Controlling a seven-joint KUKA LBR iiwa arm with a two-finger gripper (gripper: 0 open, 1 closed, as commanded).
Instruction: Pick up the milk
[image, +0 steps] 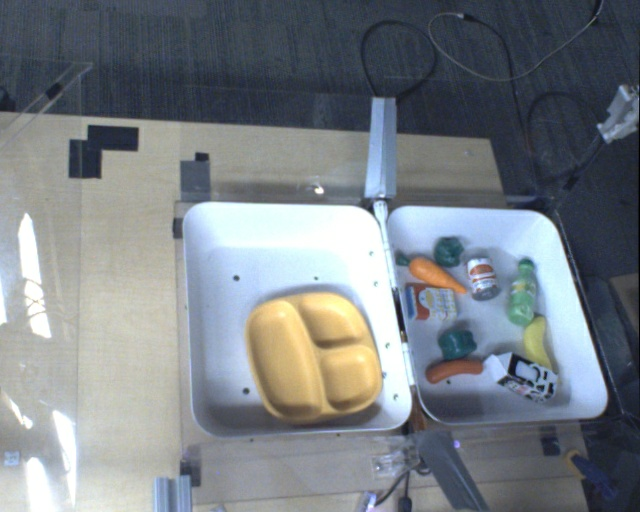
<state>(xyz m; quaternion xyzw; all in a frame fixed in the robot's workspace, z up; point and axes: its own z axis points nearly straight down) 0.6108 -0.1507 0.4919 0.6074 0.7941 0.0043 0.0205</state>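
Milk (526, 377) lying tipped over in the near right corner of the right bin (560, 240), jammed between the banana (538, 341) just above and the sausage (455, 371) touching its left end, so a sloppy grab could easily clip the bin wall, shove the carton sideways or snag the banana instead. Can't tell anything about the hand, open or closed, holding or not. Also crowding that bin: carrot (437, 273), soup can (483, 279), green bottle (521, 294), small box (431, 302) and two green lumps, plus a yellow divided tray (313, 354) sitting in the left bin (215, 300).
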